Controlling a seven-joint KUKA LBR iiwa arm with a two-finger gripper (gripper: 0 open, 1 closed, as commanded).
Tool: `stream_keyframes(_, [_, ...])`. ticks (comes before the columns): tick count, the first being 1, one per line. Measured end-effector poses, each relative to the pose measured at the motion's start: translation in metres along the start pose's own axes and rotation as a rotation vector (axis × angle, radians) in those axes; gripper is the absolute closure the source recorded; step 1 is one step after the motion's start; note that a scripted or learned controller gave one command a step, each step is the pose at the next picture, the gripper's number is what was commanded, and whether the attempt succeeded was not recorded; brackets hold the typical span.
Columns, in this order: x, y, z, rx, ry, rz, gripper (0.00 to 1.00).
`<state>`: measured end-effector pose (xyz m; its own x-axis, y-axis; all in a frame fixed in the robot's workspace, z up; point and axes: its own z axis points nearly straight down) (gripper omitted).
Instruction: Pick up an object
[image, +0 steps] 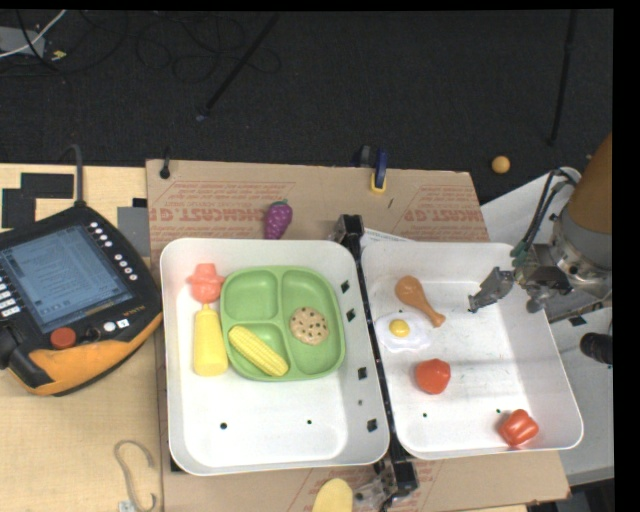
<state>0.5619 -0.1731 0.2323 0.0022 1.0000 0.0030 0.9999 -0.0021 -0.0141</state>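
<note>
My gripper (488, 290) hangs over the upper right part of the right bin (555, 370), with nothing visibly in it. To its left in that bin lie a brown drumstick (418, 300) and a fried egg (402, 330). A red tomato (432, 376) sits lower, in the middle of the bin. Near the bin's front right corner rests a red pepper (518, 428). All of these lie apart from the gripper.
The left bin (260, 420) holds a green divided plate (282, 290) with corn (258, 350) and a cookie (309, 324), plus a yellow bottle (208, 340) and a pink toy (204, 283). Purple grapes (278, 218) lie behind it. A teach pendant (70, 290) sits far left.
</note>
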Motion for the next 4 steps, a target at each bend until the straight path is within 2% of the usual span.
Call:
stream_keyframes(1, [0.0, 0.002, -0.007, -0.013, -0.003, -0.002, 0.0])
stream_keyframes(4, [0.006, 0.014, 0.141, -0.009, -0.001, -0.004, 0.0])
